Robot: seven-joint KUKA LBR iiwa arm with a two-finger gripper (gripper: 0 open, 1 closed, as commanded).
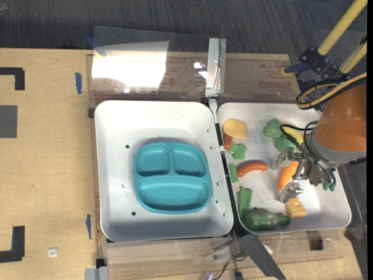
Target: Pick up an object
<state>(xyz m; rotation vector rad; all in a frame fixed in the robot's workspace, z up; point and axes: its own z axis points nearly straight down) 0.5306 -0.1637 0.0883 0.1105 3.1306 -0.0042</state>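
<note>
My gripper (pixel 291 174) hangs low over the middle of the right bin (pixel 338 214), under the arm's orange band. An orange toy carrot (pixel 285 175) lies directly at the gripper's tip, partly covered by its metal parts. A yellow cheese wedge (pixel 296 209) sits just in front of it. Further left lie a red-orange pepper (pixel 252 168) and a yellow piece (pixel 235 127). A green broccoli-like toy (pixel 272 128) sits behind the gripper.
The left bin (pixel 111 127) holds a teal divided plate (pixel 172 175). Along the right bin's left and front sides lie a small green leafy toy (pixel 237 151), a green pepper (pixel 245 198) and a dark green cucumber (pixel 265 219). Yellow cables run behind the arm.
</note>
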